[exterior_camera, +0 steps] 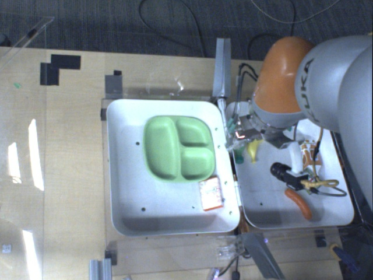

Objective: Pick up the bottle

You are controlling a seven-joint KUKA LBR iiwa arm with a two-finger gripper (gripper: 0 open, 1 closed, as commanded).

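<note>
My gripper [239,136] hangs low over the right bin [262,206], close to that bin's left wall, under the grey arm with its orange band. A small pale item with green and teal parts [236,153] lies right beneath it and may be the bottle; the gripper hides most of it. Whether the gripper touches it is unclear. A yellow piece [253,151] lies just to the right of the gripper.
An orange sausage-shaped thing [299,203] lies near the right bin's front. The left bin [125,209] holds a green divided tray [178,147] and a small red-and-white box [211,193] by its right wall. The arm covers the right bin's back.
</note>
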